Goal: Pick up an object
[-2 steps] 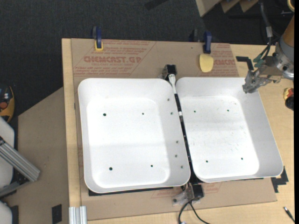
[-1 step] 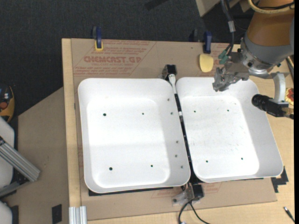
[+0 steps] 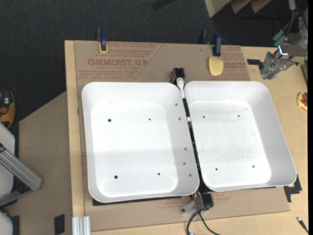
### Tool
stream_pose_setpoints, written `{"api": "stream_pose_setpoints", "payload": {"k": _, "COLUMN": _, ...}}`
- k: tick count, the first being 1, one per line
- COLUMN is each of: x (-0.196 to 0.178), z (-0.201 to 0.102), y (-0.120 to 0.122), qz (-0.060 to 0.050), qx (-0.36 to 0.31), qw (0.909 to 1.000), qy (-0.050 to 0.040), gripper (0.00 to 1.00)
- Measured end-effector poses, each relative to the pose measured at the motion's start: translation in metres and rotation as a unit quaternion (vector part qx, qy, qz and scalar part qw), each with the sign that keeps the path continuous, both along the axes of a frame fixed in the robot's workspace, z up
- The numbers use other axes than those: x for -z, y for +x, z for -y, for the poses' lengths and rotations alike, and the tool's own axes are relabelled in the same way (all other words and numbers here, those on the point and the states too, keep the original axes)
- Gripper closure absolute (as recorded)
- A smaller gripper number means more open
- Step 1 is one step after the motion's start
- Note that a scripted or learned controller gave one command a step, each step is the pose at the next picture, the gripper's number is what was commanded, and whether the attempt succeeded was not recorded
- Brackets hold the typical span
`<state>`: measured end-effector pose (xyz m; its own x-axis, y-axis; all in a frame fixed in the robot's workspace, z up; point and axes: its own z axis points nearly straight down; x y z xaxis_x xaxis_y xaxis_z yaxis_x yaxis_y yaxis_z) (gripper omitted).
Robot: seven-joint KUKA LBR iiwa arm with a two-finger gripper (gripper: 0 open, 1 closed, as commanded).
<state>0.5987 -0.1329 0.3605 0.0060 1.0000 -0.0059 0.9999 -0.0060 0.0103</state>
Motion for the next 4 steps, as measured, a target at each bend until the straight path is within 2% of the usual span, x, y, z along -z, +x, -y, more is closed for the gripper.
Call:
{"api": "stream_pose_setpoints", "payload": {"k": 1, "x": 0.106, "z": -0.092, "y": -0.006, "qz": -0.009, "qx": -0.006, "qw": 0.9999, "qy": 0.0053, "gripper": 1.00}}
{"api": "stream_pose_setpoints", "payload": {"k": 2, "x": 0.005, "z": -0.128, "y": -0.005, "qz": 0.001, "qx": -0.006, "qw": 1.0000, "qy": 0.0035, "gripper": 1.00}}
{"api": "stream_pose_setpoints", "payload": {"k": 3, "x": 0.049, "z": -0.147, "y": 0.013, "qz": -0.008, "qx": -0.004, "qw": 1.0000, "qy": 0.0033, "gripper": 1.00}}
{"api": "stream_pose_setpoints", "payload": {"k": 4, "x": 0.116, "z": -0.213, "y": 0.060, "qz": -0.007, "qx": -0.006, "qw": 0.9999, "qy": 0.0038, "gripper": 1.00}}
